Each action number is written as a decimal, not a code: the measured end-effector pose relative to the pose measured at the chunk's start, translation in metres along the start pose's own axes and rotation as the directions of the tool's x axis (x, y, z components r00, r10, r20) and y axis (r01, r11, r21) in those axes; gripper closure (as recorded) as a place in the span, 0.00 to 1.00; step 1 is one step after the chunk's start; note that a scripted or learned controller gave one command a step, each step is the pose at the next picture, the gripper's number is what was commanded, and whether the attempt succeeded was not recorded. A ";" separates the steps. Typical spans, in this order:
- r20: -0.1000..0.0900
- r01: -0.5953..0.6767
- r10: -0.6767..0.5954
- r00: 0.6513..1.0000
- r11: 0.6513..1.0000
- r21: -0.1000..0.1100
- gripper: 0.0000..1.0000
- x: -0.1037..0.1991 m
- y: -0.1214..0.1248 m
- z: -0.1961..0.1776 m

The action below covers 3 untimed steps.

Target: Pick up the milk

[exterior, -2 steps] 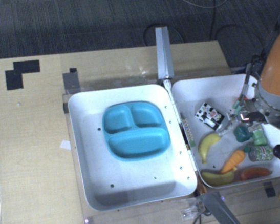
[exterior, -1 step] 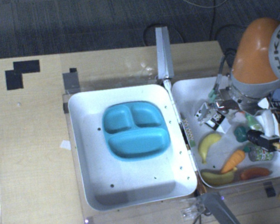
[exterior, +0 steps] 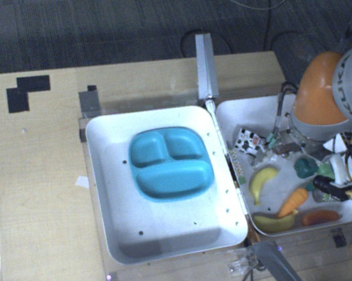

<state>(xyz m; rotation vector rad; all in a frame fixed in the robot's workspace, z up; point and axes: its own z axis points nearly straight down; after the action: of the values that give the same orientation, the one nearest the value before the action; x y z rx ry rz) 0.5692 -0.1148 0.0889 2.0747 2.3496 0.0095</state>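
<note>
where dark carpet ends, pale wooden bench (exterior: 33,189), two white bins (exterior: 112,197)

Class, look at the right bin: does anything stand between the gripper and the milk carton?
Nothing visible does. The gripper hangs just right of the milk at the right bin's far left end, with bare bin floor between them. The banana and carrot lie nearer the camera, off that line.

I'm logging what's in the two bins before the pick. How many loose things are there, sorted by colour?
Blue: 1, the divided plate in the left bin
Black and white: 1, the milk carton
Yellow: 2, the bananas
Orange: 1, the carrot
Red: 1, a long piece
Teal: 1, a small piece
Total: 7
</note>
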 end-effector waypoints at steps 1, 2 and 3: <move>-0.002 0.003 -0.003 1.000 1.000 -0.003 1.00 0.002 0.003 -0.009; 0.002 -0.318 0.318 0.948 0.948 0.008 1.00 0.098 0.010 -0.147; 0.002 -0.318 0.318 0.948 0.948 0.008 0.00 0.098 0.010 -0.147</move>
<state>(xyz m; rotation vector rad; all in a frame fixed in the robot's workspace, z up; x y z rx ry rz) 0.5658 -0.0163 0.2353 2.4311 1.9883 0.0005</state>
